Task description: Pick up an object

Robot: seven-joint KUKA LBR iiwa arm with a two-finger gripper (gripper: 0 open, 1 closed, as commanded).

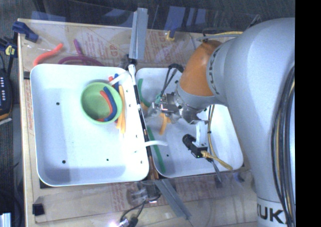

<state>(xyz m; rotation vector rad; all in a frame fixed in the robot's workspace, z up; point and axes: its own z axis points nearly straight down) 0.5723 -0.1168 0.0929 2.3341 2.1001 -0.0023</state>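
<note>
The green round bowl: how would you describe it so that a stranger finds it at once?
Look at the left white bin, the bigger of the two in the camera view. In its upper right part lies the green round bowl, near the wall between the bins. It is the one round thing there; red, blue and orange sticks lie in and beside it.

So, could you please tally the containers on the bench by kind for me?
shallow white plastic bins: 2
round green plastic bowl: 1
Total: 3
</note>
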